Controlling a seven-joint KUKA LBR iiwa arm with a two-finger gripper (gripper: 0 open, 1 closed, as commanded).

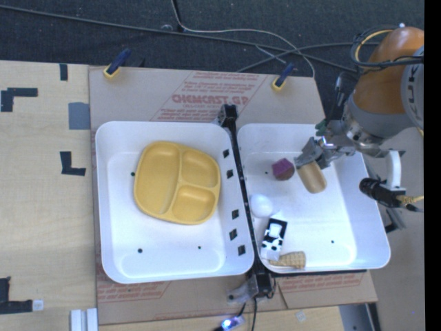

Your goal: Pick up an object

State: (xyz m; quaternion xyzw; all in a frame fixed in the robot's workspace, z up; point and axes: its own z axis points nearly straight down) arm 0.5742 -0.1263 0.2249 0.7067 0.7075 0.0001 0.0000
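In the right bin [358, 250], jaws [310, 158], state unclear, touching a tan cylinder [313, 178] beside a purple block [282, 169].

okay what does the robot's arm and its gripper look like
The arm is bulky and rounded, grey with a wide orange band near the top of its visible part. Dark cables loop beside the band. The gripper at its tip is a small grey and dark metal piece. A black fitting with a white bracket juts from the arm's lower side.
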